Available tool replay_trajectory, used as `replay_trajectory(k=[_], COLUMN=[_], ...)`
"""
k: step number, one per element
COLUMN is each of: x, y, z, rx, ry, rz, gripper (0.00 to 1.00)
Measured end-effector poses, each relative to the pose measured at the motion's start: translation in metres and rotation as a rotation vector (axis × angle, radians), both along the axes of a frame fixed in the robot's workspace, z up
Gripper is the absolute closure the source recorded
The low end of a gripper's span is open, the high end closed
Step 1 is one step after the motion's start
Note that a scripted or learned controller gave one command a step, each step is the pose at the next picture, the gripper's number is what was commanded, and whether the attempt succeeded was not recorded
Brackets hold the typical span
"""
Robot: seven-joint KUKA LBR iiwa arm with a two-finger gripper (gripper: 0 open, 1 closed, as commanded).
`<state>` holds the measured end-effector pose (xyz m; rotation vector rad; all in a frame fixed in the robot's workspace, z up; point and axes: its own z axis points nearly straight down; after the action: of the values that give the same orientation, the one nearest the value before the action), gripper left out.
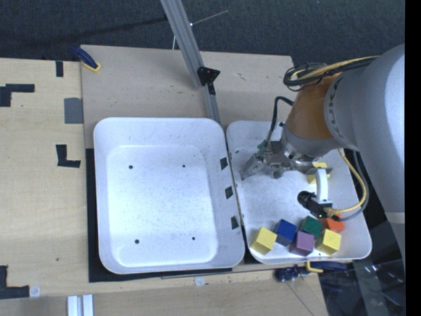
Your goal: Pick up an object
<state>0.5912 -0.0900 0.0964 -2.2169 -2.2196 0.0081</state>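
Coloured blocks (299,237) at near edge of right bin (263,203), gripper (261,170) above, opening unclear

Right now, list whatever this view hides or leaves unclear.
Camera view:
1. Right bin: its far right corner lies under the arm.
2. Orange block: small and crowded by the green block, so its shape is unclear.
3. Blue-and-yellow thing in front of that bin: too small to identify.

pincer (252,168) over right bin (253,131), coloured blocks (304,241) nearby
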Motion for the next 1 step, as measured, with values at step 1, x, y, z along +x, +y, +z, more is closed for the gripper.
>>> replay_trajectory(k=[1], x=[0.0011], y=[0.0009], z=[0.013], rx=[0.001], ry=[-0.004], rz=[0.002], gripper=[1.0])
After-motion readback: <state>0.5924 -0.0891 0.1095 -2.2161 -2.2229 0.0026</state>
